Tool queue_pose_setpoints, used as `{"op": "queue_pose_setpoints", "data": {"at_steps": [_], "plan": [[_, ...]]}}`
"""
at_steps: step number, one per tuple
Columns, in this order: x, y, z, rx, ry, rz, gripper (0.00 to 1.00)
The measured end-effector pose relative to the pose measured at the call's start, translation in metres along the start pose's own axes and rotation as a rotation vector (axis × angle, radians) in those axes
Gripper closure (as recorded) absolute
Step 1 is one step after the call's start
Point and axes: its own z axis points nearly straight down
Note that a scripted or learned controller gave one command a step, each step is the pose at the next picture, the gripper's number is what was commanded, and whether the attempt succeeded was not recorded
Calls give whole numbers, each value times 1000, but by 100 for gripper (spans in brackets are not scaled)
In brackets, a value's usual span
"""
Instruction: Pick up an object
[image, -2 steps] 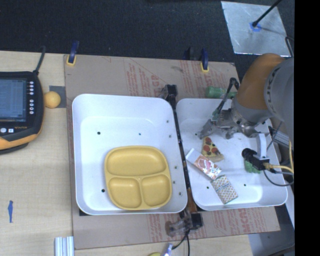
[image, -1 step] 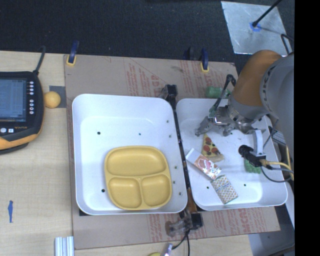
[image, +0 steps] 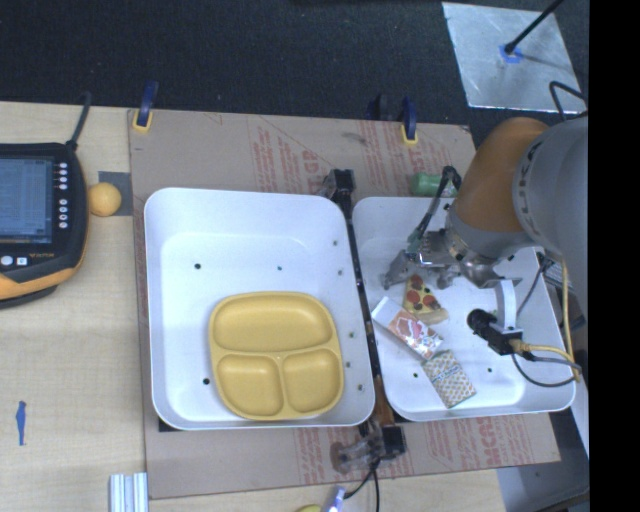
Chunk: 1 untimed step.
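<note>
White plastic, two shallow bins side by side on a cardboard sheet, and the action's all on the right. Left bin (image: 180, 250) carries a yellow divided tray (image: 275, 352), three compartments, sitting toward the near right corner of that bin. Right bin (image: 540, 395) has the arm over it: grey body w/ the orange band (image: 500, 185) coming in from the right, wrist angled down toward the bin's upper-middle. Gripper (image: 408, 262) is low over the bin floor, metal fingers splayed apart, so it reads as open, nothing between them. Just below and right of the fingertips lies a pizza-slice toy (image: 424, 300), close to the gripper but not clamped. Next to that, a small red-and-white packet (image: 412, 333), tilted, touching or nearly touching the pizza piece — can't tell which. Further toward the near edge, a patterned packet (image: 449, 378), also at a slant, just beside the red-and-white one. A black cable fitting w/ a yellow lead (image: 500, 335) hangs off the wrist over the bin's right half. Outside the bins: a teach pendant (image: 35, 220) at far left w/ its screen lit, a yellow ball (image: 104, 198) just beside it, and a green object (image: 430, 183) past the right bin's far rim, partly hidden by the arm.
</note>
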Motion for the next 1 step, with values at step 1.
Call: {"op": "queue_pose_setpoints", "data": {"at_steps": [1], "plan": [[-18,-20,0,1,0,1,0]]}}
